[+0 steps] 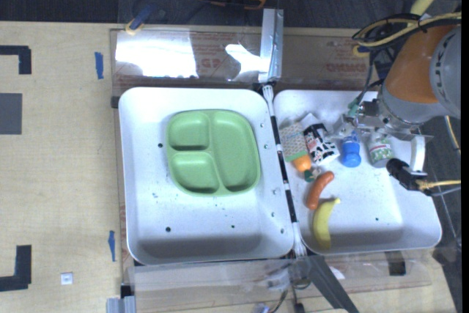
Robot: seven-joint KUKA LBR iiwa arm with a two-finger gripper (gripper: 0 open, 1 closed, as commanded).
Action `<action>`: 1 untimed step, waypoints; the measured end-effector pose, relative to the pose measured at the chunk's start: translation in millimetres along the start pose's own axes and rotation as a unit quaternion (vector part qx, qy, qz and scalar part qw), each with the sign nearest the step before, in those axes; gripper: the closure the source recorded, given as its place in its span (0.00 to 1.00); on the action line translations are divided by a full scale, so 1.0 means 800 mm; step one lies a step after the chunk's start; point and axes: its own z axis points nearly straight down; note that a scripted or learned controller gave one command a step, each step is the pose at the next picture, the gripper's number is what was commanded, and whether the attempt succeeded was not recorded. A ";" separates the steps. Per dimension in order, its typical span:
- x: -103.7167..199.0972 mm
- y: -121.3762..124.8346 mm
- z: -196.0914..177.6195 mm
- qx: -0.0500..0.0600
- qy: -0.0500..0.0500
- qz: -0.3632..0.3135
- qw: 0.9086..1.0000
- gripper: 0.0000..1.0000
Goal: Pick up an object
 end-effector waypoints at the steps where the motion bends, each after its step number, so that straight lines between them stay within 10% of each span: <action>1: -0.006 0.012 0.003 0.003 0.001 -0.026 1.000 0.00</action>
